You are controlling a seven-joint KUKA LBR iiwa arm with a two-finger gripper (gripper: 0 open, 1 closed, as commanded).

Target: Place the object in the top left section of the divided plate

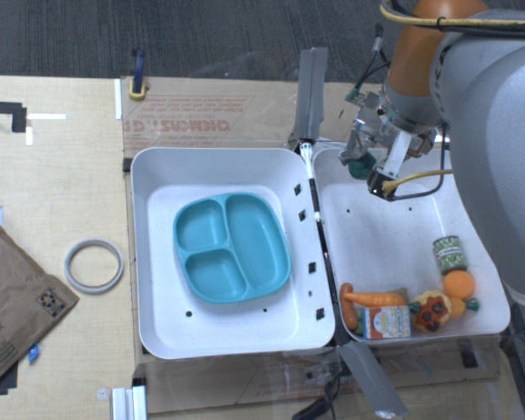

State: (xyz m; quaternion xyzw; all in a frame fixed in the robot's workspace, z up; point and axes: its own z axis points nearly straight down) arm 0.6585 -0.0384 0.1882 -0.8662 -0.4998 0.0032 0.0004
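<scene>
The end effector (365,160) hangs over the right bin's (394,234) far end (I cannot tell its state). Toys lie below it: carrot (372,298), orange (458,284), can (449,254). The teal divided plate (233,247) sits lower-left.

1. Arm (494,112): broad, smooth grey casing with rounded contours.
2. Orange band (424,38): glossy, domed segment above the wrist.
3. Yellow-and-black cable (437,16): loops around the band's top.
4. Gripper (367,160): small metallic assembly with a teal part, thin dark wires and a yellowish hose (420,178).
</scene>
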